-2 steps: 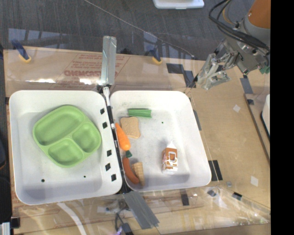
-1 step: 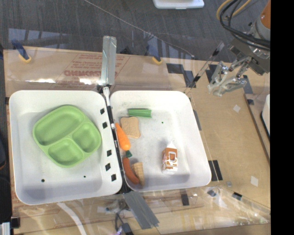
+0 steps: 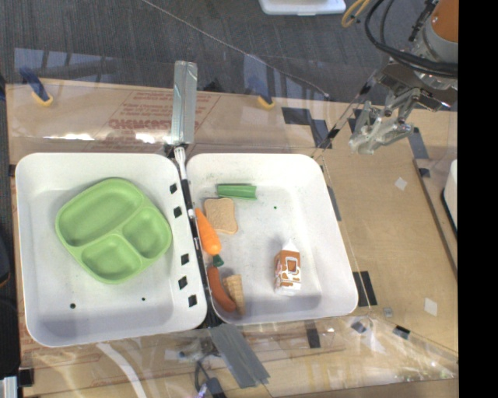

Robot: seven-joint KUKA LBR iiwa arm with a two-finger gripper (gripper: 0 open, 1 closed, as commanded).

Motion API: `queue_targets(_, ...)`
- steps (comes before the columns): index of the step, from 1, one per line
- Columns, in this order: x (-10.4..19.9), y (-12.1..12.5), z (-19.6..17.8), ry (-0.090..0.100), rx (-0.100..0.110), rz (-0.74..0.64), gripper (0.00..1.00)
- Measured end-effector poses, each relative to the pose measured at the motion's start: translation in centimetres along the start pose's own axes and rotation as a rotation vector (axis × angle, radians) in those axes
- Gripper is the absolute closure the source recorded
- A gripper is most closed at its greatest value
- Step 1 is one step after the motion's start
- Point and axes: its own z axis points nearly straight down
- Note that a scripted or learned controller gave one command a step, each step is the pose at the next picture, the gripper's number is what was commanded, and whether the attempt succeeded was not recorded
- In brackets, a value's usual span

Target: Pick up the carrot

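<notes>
Carrot (image 3: 207, 231) hugs bin wall (image 3: 187, 225), bread (image 3: 222, 216) touching; open above

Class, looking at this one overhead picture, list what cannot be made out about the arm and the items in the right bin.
- Gripper: finger opening unclear; small and blurred.
- Arm: cut off by the top edge.
- Carton: label print too small to read.
- Carrot: far side hidden against the bin wall.

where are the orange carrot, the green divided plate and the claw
orange carrot (image 3: 207, 232), camera view, middle of its body by the right bin's left wall
green divided plastic plate (image 3: 99, 211), camera view, its large compartment
claw (image 3: 373, 137), camera view, between its fingertips
</notes>
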Motion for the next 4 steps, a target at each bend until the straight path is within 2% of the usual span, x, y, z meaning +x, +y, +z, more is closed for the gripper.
queue_targets(1,0.9,1.6,1.7,0.000,-0.011,-0.372,1.00)
queue_targets(2,1.3,2.3,2.7,-0.002,-0.010,-0.881,1.00)
queue_targets(3,0.9,4.7,1.7,-0.004,-0.010,-1.233,1.00)
queue_targets(4,0.9,3.2,3.4,-0.006,-0.010,-1.289,1.00)
